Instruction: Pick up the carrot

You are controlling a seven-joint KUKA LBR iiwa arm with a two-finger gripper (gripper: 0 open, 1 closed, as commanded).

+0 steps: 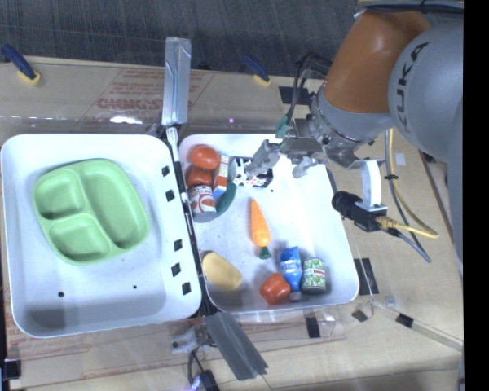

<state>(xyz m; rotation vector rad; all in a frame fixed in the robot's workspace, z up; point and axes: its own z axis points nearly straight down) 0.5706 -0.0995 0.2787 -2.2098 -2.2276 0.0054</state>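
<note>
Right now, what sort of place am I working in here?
Most likely a robot lab's pick-and-place bench, not a real kitchen: two white bins clamped side by side, toy food such as a carrot in the right one, and a green divided plate in the left.

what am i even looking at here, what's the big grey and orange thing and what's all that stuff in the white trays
The big grey and orange thing is a robot arm. It reaches in from the right, and at its end is a two-finger gripper, its hand for picking things up. The picture comes from one camera fixed above the bench, looking down at a slant.

On the bench sit two shallow white bins side by side. The left bin holds a green divided plate. The right bin holds toy groceries: a carrot near the middle, a tomato and a small can at the upper left, a yellow piece at the lower left, and a red piece, a blue packet and a green can along the bottom.

The gripper hangs over the top of the right bin, above the carrot in the picture. Nothing shows between its fingers.
</note>
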